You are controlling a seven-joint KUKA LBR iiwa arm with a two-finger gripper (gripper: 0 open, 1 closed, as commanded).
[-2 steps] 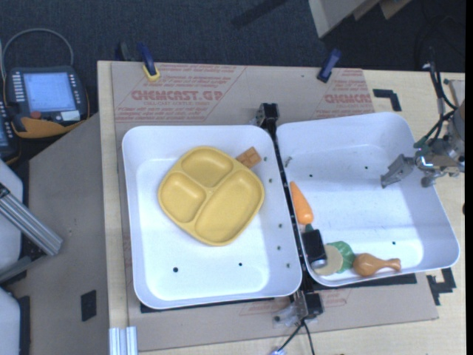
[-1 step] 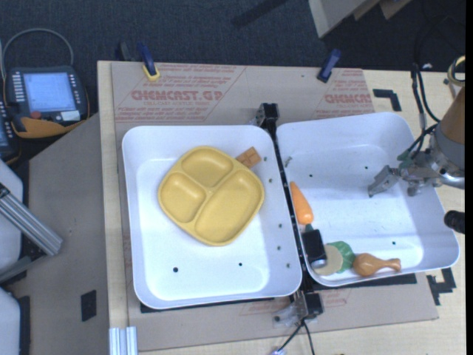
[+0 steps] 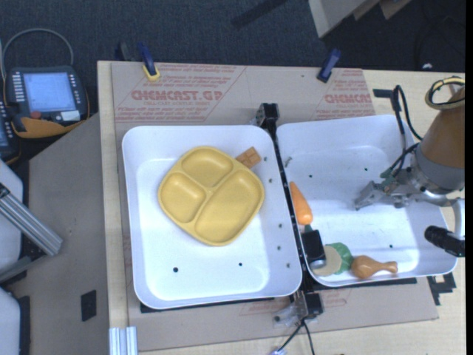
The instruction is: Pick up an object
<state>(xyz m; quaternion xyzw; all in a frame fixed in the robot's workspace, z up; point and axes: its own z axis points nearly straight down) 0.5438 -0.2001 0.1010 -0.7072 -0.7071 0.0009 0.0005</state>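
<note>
We see left bin holding yellow divided plate and a wood block. Right bin holds carrot, black block, green disc, tan drumstick. Gripper above right bin, state unclear.

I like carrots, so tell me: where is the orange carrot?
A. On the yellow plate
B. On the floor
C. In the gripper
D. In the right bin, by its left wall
D: the carrot lies in the right bin, against its left wall, apart from the yellow plate.
</note>
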